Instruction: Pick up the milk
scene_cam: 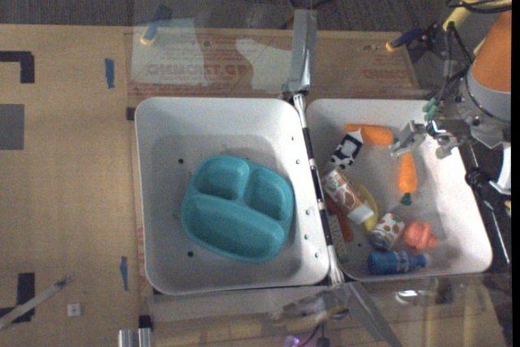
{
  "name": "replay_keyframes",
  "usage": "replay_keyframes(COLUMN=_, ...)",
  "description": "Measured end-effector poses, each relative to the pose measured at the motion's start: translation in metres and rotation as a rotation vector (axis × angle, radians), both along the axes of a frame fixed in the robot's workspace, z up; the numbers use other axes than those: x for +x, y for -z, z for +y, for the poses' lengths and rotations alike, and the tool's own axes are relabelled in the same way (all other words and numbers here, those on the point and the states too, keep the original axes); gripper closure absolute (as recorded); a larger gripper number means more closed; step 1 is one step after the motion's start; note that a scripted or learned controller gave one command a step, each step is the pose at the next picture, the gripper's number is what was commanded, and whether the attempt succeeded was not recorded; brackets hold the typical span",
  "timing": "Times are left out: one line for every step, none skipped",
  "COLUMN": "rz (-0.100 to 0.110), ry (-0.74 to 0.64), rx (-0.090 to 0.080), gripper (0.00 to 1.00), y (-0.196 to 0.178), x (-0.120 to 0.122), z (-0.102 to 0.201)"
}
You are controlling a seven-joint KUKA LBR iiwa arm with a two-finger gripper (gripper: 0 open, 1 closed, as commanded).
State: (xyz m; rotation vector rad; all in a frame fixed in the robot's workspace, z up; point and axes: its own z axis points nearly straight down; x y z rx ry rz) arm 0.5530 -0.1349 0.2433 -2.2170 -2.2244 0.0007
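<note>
Gripper (pixel 409 138) of mine hangs over the right bin (pixel 479 252), near its upper right side; whether it is clenched or released, I cannot tell. Just left of it lies the milk (pixel 347 151), a black-and-white cow-patterned carton, close to the bin's upper left corner, beside an orange carrot (pixel 374 134). The left bin (pixel 154 126) bears a teal divided plate (pixel 237 209).

The arm (pixel 494 69) was cut off by the right edge. The gripper (pixel 409 140) appeared small and blurred. A yellow item (pixel 367 209) lay partly hidden beneath the carton (pixel 344 193). The can (pixel 387 231) label was too small to read. The bench (pixel 65 175) ran past the left edge.
</note>
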Motion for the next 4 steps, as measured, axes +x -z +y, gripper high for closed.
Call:
replay_keyframes(rz=-0.002, ry=-0.312, rx=0.0, gripper=0.0, y=0.141, x=0.023, z=0.037)
replay_keyframes(rz=0.019, ry=-0.166, rx=0.002, gripper=0.0, y=0.155, x=0.097, z=0.034)
replay_keyframes(rz=0.024, ry=-0.164, rx=-0.002, gripper=1.0, y=0.145, x=0.096, z=0.032)
replay_keyframes(rz=0.02, ry=-0.165, rx=0.0, gripper=0.0, y=0.145, x=0.097, z=0.033)
